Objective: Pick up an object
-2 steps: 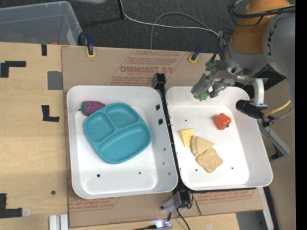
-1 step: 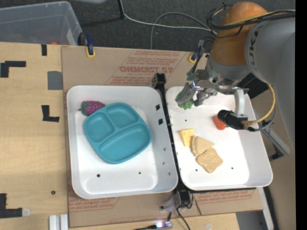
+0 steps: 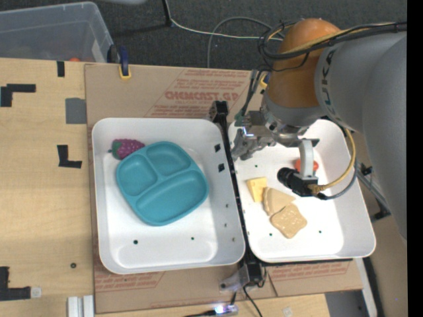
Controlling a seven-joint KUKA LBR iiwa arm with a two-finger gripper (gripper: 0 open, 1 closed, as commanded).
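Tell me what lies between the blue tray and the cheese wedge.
In the camera view, between the blue tray and the cheese wedge lie bare white bin floor and the two bins' adjoining walls.

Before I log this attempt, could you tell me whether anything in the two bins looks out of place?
Nothing looks spilled or damaged. The teal plate lies askew in the left bin, partly covering purple grapes. Cheese and toast pieces sit in the right bin.

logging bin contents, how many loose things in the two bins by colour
teal: 1, divided plate
purple-red: 1, grapes
yellow: 1, cheese wedge
tan: 2, bread slice, cracker
red: 1, item partly hidden
total: 6
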